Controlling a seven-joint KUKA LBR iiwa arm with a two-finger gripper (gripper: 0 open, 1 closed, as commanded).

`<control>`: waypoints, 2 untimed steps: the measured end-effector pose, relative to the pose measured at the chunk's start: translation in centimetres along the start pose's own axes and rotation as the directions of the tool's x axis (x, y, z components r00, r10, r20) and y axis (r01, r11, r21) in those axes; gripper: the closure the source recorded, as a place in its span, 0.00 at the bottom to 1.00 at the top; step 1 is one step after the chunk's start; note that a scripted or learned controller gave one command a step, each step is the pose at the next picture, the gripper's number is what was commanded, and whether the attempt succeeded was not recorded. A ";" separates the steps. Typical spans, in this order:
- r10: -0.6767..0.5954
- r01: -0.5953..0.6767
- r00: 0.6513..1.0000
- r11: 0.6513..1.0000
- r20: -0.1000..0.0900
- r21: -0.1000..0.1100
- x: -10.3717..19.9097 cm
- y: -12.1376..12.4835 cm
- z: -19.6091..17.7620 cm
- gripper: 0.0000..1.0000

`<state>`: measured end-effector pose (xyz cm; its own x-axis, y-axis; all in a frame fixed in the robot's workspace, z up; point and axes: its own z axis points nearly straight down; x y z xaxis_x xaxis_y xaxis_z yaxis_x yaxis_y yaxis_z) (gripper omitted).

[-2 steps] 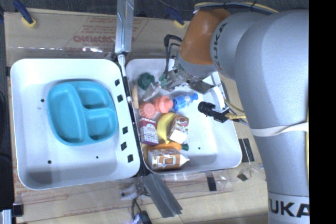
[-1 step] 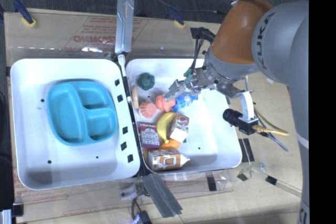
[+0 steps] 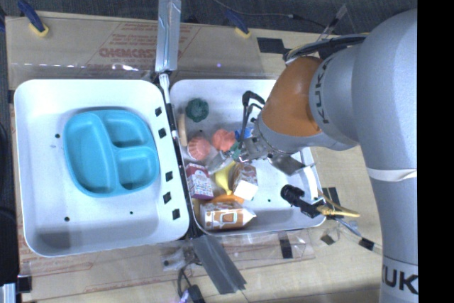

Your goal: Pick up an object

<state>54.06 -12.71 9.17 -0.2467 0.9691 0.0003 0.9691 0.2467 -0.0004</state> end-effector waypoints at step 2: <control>-0.322 0.322 0.947 0.947 0.000 0.006 -0.3 11.8 -0.1 0.00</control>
<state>65.58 -10.12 9.22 -0.5457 0.8380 0.0005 0.8380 0.5457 -0.0061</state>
